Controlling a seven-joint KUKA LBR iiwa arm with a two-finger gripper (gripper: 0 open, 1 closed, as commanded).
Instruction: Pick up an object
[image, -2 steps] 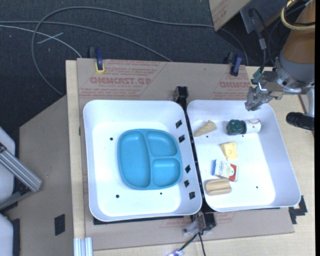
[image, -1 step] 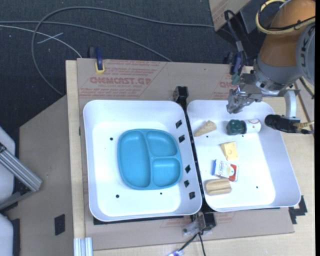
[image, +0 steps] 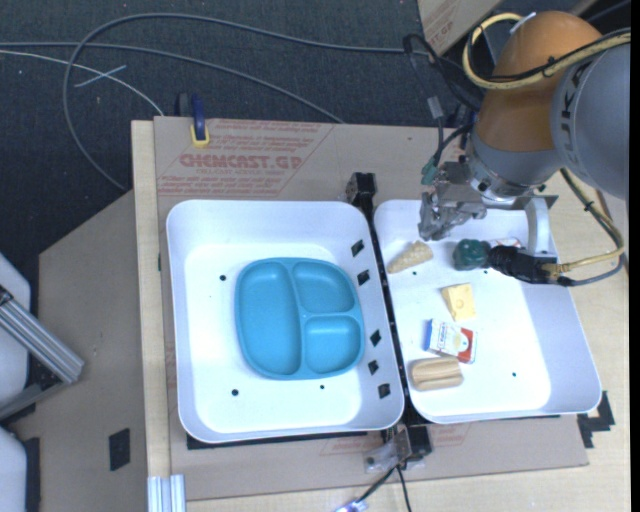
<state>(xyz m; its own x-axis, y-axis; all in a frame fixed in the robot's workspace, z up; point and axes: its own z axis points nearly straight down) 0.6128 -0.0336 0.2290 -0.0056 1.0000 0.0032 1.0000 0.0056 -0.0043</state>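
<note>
Objects, 5 of them, are lying in the right bin; the gripper is hovering above its far edge, grip unclear, just beside the tan wedge.

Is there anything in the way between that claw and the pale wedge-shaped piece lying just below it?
Nothing visible blocks it. The claw hangs just above the pale tan wedge in the right white bin. The dark green round object sits off to the side, apart from the wedge.

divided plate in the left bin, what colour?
Light blue all over, no pattern. The divided plate lies in the left bin, plain in the camera view.
</note>
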